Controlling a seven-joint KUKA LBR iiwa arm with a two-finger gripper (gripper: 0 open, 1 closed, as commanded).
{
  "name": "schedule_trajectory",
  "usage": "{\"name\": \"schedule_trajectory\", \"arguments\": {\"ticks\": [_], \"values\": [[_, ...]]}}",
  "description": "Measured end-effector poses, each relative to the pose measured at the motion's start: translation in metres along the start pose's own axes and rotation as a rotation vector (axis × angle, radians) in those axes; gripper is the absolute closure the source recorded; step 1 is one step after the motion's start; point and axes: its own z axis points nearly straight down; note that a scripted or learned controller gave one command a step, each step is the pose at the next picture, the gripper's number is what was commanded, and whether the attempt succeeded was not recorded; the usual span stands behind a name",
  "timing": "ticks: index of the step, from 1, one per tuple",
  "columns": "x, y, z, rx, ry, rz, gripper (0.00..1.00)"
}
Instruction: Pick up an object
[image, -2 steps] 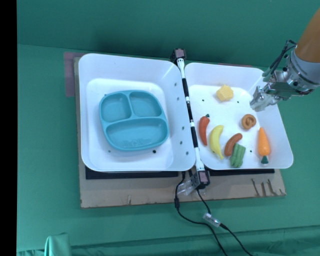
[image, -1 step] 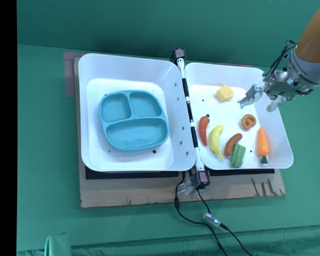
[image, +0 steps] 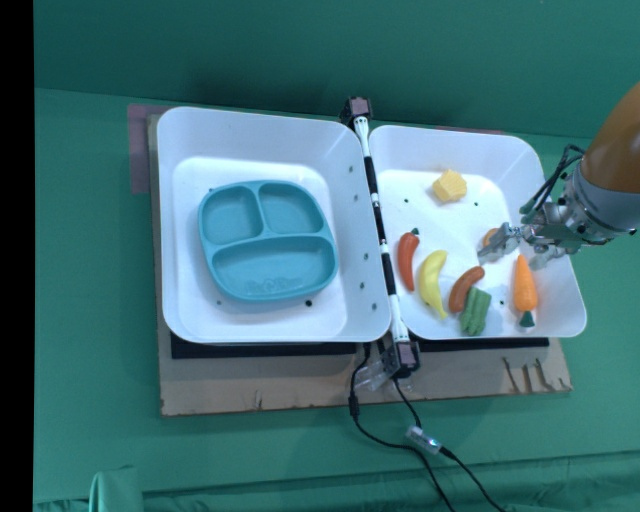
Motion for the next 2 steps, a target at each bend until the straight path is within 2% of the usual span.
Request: {"name": "schedule_trajectory", "arguments": {"ticks": [1,2], "values": [[-0.008,-0.027,0.053,-0.002,0.003,-0.004,0.0],[-0.01,-0.027,0.042,-0.006,-0.001,0.001,1.0]]}}
